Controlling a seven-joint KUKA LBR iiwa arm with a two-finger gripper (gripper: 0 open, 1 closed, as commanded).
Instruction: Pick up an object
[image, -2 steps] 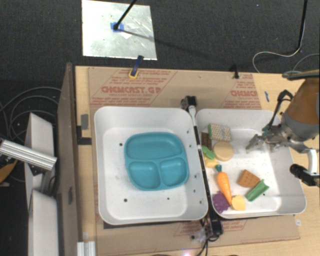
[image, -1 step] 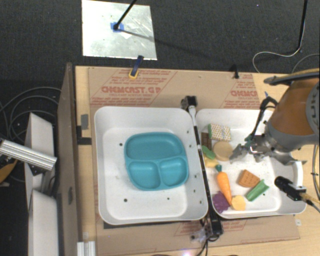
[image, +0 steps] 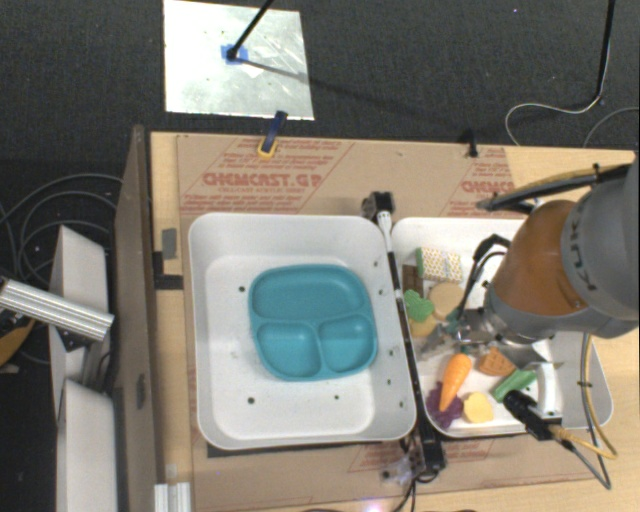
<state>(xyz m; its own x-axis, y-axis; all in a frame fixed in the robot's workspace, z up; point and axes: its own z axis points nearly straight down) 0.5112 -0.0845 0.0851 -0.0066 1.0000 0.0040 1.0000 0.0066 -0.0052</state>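
The arm hangs low over the right bin (image: 596, 372), its gripper (image: 462, 330) too hidden to tell if wide or narrow, so it should drop straight onto the carrot (image: 454, 379) at six o'clock and squeeze gently.

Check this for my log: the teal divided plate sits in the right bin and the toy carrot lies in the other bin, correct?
Not quite. The camera view shows the teal divided plate in the left bin; the toy carrot lies in the other bin.
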